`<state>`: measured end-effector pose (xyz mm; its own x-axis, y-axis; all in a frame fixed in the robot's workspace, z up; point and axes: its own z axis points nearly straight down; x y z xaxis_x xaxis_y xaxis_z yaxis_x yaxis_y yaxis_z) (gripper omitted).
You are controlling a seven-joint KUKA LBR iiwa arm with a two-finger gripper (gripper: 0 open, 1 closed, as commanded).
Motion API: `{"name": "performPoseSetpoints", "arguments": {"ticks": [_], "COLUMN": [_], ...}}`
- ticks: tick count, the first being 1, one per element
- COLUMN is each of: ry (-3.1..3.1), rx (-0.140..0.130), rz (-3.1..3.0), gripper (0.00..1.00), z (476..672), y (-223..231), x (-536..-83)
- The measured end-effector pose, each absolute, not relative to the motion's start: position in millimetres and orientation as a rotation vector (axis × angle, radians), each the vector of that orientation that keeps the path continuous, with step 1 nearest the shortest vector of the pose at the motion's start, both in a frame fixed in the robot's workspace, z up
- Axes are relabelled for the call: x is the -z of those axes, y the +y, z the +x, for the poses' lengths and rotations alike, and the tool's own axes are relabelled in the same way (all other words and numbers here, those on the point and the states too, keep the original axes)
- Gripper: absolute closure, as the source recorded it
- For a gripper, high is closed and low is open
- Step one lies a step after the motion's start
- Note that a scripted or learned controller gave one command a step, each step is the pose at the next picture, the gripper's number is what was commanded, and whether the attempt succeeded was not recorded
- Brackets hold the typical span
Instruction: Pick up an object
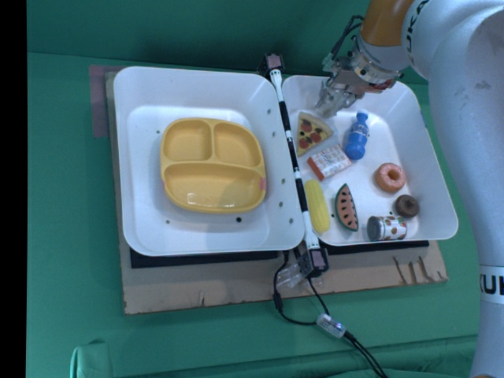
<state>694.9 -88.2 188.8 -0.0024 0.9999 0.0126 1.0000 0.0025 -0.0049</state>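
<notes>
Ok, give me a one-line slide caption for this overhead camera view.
KUKA arm's gripper hovers above a toy pizza slice in the right bin; yellow divided plate sits in the left bin.

- We see two white bins [197, 85] that look like smooth, shiny plastic.
- The yellow plate [213, 164] looks like smooth plastic with a soft shine.
- The toy food, like the donut [390, 177] and the corn [317, 205], looks like smooth plastic.
- The blue bottle [357, 135] looks shiny.
- The little can [387, 227] has a shiny, metal-looking end.
- The board [236, 290] under the bins looks like rough brown cardboard with torn edges.
- The green cover [71, 211] looks like matt cloth.
- The arm [465, 53] is smooth grey with a glossy orange band.
</notes>
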Motion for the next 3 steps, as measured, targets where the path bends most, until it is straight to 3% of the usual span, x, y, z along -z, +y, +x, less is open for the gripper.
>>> {"name": "performPoseSetpoints", "arguments": {"ticks": [1,2,3], "ry": [-2.214,-2.216,-2.215], "rx": [0.012,0.003,-0.011], "rz": [-2.217,-2.221,-2.206], "gripper": [1.0,0.0,0.0], "z": [696.8,696.5,701.2], "y": [-88.8,-92.0,-93.6], "x": [-202.2,-202.7,-192.8]}}
